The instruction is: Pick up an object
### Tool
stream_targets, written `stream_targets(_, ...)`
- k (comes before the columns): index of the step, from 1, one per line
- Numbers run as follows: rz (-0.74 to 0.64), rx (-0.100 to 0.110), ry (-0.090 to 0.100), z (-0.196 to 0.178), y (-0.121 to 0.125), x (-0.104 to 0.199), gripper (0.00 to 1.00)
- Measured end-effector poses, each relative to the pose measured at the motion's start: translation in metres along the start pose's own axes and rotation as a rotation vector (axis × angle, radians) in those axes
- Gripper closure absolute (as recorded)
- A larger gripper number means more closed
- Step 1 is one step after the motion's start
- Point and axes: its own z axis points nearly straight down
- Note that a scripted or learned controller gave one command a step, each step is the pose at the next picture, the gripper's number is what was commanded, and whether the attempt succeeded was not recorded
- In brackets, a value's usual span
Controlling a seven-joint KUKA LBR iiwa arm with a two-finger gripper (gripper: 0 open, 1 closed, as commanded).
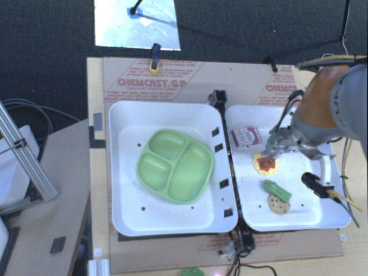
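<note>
Leftmost, the left bin (123,211) holds only a green plate (174,165), well apart from the action. In the right bin (305,214), a red-and-white packet (245,136) lies near the divider. Just right of it and a little nearer the front lies a flat yellow-and-red piece (265,165), the likely target. The gripper (270,152) hangs right over the piece's upper edge, close to touching or touching. Whether it is released or clenched I cannot tell from this angle, and nothing shows as grasped. The risk, as I judge it, is that the piece lies so flat that the gripper closes above it, or pinches only the rim and lets it slip on the lift. Farther front, a green piece (276,189) touches a cookie (279,205), both near enough to be nudged by a stray descent.
</note>
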Motion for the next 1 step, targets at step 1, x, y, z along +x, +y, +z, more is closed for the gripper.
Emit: stream_targets(1, 0.002, -0.001, -0.003, 0.0003, 0.0000, -0.0015, 0.00)
